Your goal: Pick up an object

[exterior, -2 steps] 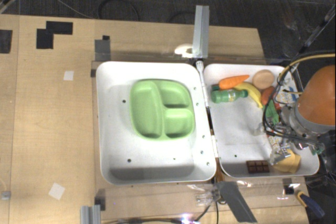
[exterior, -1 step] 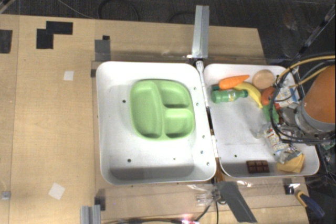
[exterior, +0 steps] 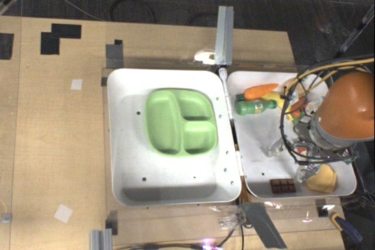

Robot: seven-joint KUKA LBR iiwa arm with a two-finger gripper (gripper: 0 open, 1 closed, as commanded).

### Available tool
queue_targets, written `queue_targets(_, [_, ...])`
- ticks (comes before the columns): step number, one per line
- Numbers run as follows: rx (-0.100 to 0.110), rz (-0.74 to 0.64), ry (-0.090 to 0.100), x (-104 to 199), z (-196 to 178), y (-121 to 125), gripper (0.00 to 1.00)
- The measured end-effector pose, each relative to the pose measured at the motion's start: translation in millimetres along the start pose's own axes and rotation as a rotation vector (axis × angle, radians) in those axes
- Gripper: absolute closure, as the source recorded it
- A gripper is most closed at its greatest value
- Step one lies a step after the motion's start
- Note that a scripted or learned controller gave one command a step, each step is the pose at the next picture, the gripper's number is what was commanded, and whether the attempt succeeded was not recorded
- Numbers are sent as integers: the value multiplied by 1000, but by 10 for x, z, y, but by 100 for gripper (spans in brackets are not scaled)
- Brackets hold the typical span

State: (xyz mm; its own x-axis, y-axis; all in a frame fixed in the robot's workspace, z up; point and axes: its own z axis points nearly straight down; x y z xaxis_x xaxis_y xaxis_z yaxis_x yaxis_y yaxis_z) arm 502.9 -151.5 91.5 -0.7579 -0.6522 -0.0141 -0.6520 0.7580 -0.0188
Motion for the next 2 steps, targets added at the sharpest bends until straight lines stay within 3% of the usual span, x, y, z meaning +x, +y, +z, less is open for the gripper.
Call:
queue_targets(1, [-4, -72, -2, 156, 5, -137, 0])
queue_targets(2, [-5, -268, -1, 360, 10, -376, 0])
